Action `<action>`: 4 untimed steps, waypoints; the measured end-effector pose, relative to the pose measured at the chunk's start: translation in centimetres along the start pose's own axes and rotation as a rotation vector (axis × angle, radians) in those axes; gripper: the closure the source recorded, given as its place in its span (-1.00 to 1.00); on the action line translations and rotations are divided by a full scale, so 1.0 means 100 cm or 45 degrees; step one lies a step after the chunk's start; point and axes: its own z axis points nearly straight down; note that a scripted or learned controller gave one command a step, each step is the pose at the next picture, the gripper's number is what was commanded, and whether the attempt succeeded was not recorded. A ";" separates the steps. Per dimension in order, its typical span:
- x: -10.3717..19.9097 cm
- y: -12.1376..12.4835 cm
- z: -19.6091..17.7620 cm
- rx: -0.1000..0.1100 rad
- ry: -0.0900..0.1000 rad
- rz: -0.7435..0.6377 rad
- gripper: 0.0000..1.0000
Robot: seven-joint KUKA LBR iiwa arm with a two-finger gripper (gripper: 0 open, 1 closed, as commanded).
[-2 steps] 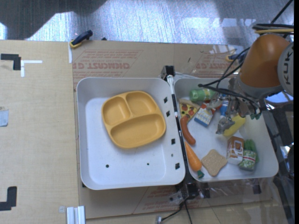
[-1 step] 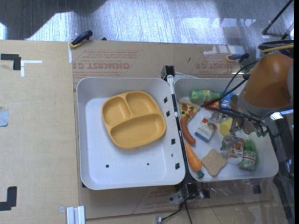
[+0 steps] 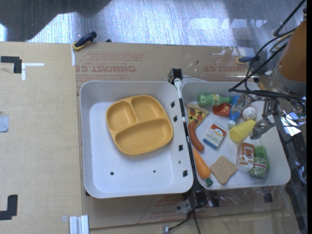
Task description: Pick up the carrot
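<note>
The carrot (image 3: 201, 164) lay along the lower left edge of the right-hand bin (image 3: 282, 177), beside the toast slice (image 3: 224, 169), while the jaws hung at centre right, their spread impossible to tell

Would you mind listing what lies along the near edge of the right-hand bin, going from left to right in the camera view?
Carrot → slice of toast → orange-and-white packet → green bundle of vegetables. The gripper hangs further back, over the right side of that bin.
</note>
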 end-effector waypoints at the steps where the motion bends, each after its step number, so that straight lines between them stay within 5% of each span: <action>1: -0.004 0.051 0.133 0.001 -0.001 0.090 -1.00; 2: -0.024 0.016 -0.056 0.006 -0.007 0.129 -1.00; 3: 0.029 0.097 0.032 0.002 0.001 0.407 -1.00; 4: -0.037 0.220 0.037 0.002 -0.004 0.358 -1.00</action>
